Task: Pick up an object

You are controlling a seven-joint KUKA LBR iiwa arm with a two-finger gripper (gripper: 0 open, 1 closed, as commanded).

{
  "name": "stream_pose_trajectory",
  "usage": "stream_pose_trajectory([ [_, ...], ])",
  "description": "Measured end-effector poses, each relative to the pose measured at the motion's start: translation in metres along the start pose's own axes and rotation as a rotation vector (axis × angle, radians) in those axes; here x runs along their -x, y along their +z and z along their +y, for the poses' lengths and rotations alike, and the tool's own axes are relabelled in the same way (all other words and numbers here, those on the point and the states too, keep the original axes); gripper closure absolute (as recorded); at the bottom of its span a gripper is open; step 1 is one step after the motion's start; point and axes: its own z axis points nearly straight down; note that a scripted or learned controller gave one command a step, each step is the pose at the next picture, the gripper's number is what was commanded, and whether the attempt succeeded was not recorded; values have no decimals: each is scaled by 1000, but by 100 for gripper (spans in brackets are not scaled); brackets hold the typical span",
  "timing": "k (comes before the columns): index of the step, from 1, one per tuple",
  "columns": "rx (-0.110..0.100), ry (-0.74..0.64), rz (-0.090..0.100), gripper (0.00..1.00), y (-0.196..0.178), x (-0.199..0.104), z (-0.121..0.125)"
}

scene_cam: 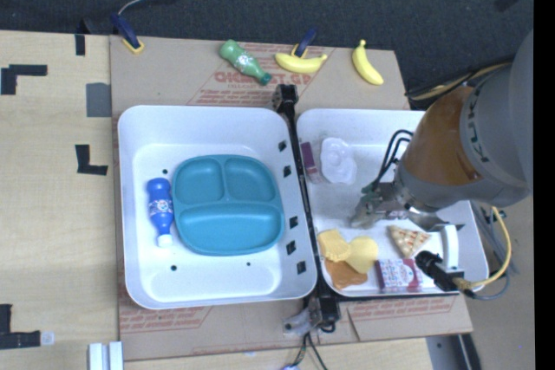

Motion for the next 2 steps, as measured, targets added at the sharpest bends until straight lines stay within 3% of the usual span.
stream_pose_trajectory([
  [1,0,0,0,0,0,0,0],
  [2,-3,-2,4,0,10,-18,54],
])
